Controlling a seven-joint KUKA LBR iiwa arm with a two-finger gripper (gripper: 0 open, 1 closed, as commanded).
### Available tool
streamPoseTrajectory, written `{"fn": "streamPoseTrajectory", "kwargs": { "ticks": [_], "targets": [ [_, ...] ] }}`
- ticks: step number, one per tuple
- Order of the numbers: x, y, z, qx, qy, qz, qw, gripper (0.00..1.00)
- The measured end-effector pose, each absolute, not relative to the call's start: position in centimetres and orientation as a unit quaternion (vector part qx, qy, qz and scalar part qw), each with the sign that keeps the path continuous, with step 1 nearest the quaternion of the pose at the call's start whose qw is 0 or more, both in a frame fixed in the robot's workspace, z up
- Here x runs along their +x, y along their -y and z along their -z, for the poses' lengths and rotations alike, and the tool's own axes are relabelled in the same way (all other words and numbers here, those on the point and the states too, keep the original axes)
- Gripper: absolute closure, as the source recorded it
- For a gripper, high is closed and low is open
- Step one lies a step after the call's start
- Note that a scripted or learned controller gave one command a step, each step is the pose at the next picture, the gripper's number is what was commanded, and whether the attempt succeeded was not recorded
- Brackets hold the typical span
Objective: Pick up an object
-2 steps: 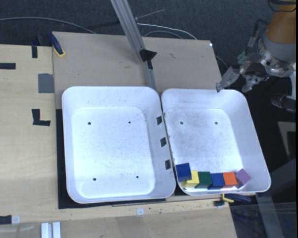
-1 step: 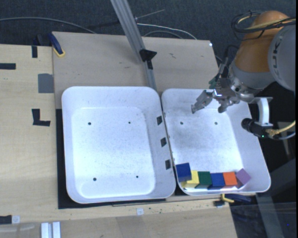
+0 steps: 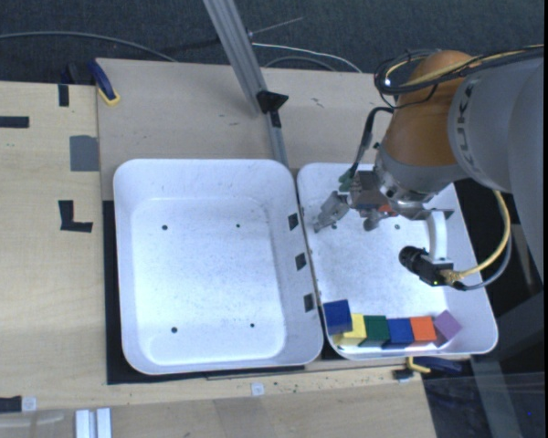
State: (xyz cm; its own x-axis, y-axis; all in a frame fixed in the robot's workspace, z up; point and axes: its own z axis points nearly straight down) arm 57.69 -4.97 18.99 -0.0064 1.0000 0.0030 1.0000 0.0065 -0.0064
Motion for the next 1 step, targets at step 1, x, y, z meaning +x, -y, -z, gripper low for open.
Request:
{"fn": "streamPoseTrajectory", "kwargs": {
  "ticks": [1],
  "targets": [
    [57.57,-1.64,-23.54,-0.704,0.710,0.0020,0.000,0.00]
  ]
}}
